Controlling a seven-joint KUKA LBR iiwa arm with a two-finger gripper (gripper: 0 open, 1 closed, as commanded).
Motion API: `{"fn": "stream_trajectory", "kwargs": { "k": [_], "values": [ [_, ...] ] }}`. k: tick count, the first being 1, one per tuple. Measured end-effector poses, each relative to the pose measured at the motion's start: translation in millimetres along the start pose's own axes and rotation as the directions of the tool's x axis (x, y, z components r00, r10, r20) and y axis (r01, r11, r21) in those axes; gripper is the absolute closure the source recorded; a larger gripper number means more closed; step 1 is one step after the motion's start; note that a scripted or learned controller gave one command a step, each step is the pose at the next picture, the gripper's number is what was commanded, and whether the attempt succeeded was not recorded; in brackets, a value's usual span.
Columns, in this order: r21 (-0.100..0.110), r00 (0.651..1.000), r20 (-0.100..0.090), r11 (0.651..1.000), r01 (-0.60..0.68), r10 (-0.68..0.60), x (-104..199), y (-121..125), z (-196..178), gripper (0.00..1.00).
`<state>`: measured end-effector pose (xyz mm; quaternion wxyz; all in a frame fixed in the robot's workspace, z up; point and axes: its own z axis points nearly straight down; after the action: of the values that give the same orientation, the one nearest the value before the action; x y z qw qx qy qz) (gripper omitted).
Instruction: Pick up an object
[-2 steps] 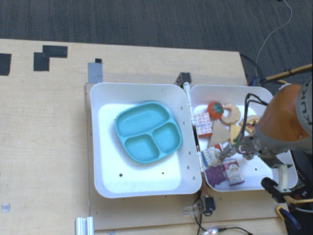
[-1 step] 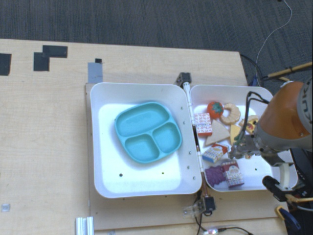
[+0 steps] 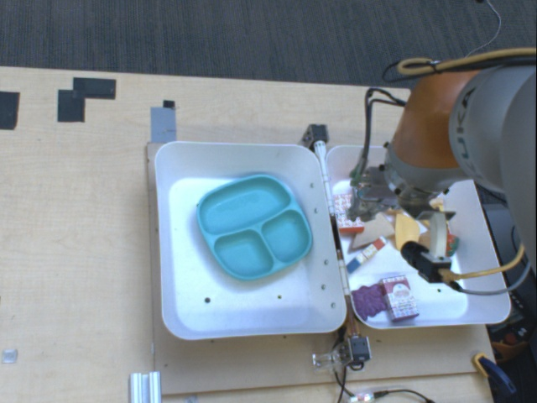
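Currently the gripper [image 3: 367, 201] is reaching into the cluttered right bin [image 3: 487, 309]; its opening and any hold cannot be told. Risk: crowded items [image 3: 369, 254] are lying edge to edge, so it may be nudging neighbours instead of seating one.

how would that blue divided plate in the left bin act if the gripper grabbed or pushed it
The blue divided plate looks like rigid moulded plastic, so probably stiff and light. It lies flat, unlikely to roll or tip. Its smooth, wide shape may slide when pushed in the left bin.
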<state>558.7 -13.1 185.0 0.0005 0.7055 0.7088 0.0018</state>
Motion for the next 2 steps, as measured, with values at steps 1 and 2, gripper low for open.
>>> {"fn": "stream_trajectory", "kwargs": {
  "k": [1, 2],
  "values": [
    [0.001, 1.0, 0.001, 1.0, -0.001, 0.001, -1.0, -0.4, 0.4, 0.0],
    [0.001, 1.0, 0.001, 1.0, -0.001, 0.001, -1.0, -0.4, 0.4, 0.0]
  ]
}}
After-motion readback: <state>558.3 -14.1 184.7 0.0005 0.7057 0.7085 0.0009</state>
